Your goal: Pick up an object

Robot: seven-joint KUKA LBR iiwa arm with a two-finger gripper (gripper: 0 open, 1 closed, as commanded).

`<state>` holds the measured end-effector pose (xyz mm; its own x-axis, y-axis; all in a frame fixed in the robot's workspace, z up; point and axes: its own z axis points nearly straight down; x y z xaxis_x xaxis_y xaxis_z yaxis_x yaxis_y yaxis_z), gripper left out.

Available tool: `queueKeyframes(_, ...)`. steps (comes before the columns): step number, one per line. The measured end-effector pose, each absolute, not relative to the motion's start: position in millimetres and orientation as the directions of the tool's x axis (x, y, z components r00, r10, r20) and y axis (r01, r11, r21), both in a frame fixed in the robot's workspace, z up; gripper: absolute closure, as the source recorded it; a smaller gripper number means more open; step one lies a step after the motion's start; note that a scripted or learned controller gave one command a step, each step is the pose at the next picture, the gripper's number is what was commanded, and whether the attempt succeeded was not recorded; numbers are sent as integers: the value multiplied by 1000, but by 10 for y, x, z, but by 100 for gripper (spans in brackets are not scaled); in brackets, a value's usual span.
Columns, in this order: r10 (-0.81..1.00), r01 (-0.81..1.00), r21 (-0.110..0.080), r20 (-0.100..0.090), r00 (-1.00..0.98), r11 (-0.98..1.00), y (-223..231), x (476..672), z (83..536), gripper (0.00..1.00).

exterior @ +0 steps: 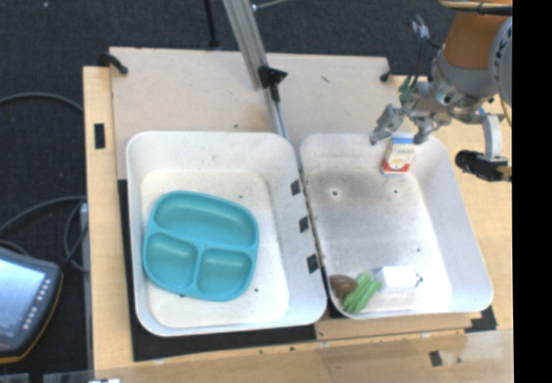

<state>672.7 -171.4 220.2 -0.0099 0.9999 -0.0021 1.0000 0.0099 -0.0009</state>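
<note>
Small white carton with red base (398, 153): being hovered over at right white bin's (448, 200) far rim by claw (403, 121), fingers spread, nothing gripped. Risk: carton being tipped against wall.

Two white bins (220, 148) (448, 226) are seen side by side. One teal divided plate (201, 245) is counted at the lower left. Four small objects are counted on the right: one carton (398, 154), one brown item (343, 285), one green item (365, 291), one white item (398, 277).
</note>
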Motion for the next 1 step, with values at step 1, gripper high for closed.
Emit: queueKeyframes(1,1000,1000,2,-5,-15,15,-1719,6735,2322,100)
